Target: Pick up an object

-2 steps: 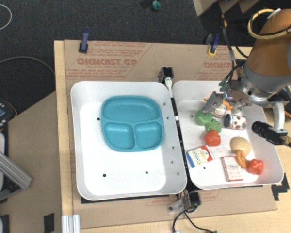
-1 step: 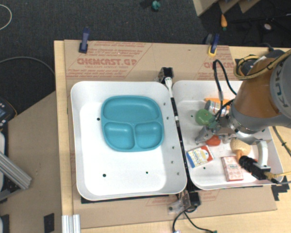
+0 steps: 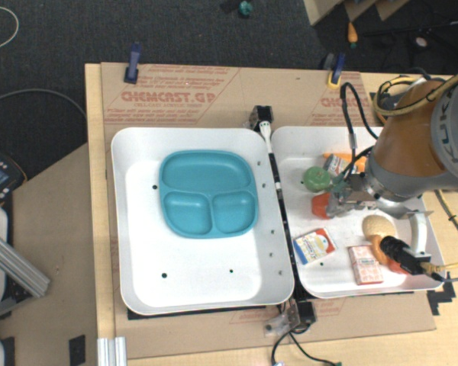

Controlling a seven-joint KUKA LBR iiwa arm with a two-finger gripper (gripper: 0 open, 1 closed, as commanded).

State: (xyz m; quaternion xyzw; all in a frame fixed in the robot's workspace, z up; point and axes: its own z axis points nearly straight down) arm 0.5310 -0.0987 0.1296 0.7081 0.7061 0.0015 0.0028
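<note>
The right bin [image 3: 290, 147] holds several small objects. A green round object [image 3: 317, 178] lies near its back left, with a red object [image 3: 321, 205] just in front of it. My gripper [image 3: 342, 199] is low in this bin, right beside the red object and the green one, reaching in from the right. An orange and white carton [image 3: 336, 160] lies behind the gripper. I cannot make out anything held in the gripper.
A teal divided plate [image 3: 208, 192] lies in the left bin [image 3: 137, 265]. In the right bin's front lie a white and red packet [image 3: 314, 246], a pink box [image 3: 364, 264] and a beige round object [image 3: 375, 224]. A ridge separates the bins.
</note>
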